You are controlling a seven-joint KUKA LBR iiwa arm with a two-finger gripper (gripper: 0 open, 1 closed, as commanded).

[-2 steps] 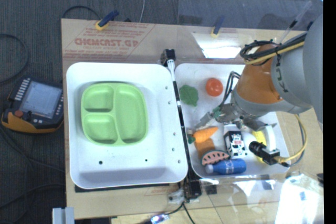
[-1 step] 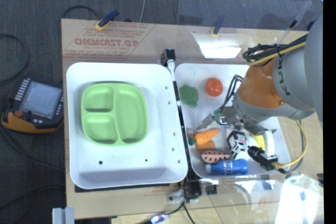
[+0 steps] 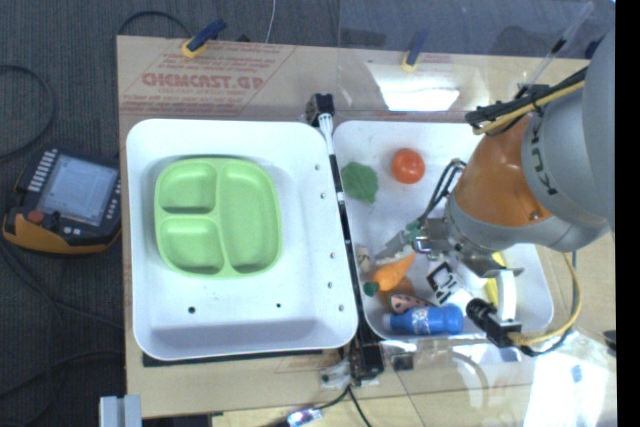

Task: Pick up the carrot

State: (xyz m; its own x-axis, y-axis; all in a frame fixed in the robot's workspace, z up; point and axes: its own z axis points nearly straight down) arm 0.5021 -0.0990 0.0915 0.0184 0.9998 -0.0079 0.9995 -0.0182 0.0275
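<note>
Grey carpet lies at the far left, where a handheld control pendant [image 3: 62, 203] with a dark screen and an orange-yellow underside rests on the floor. Next comes the left bin [image 3: 140, 245], white and shallow, bearing a light green divided tray [image 3: 217, 215] with three compartments. A black clip sits at the top of the seam between the two bins.

Just past the seam, in the right bin [image 3: 440, 128], a small dark green leafy piece [image 3: 360, 181] lies near the upper left, and a round red-orange ball or tomato [image 3: 407, 165] sits a little to its right. Lower down is the carrot [image 3: 391, 271]: a short orange taper, lying at a slant with its thicker end up toward the right and a bit of green at its lower left tip. Small mixed bits crowd just beside it, and a blue bottle [image 3: 427, 320] lies on its side below it near the front wall.

The gripper [image 3: 432, 250] hangs just right of the carrot's upper end, close to or touching it; its metal parts blur together, and I cannot tell how the jaws stand. A yellow-and-white object [image 3: 503, 293] lies further right, under the orange band of the arm [image 3: 545, 180].
</note>
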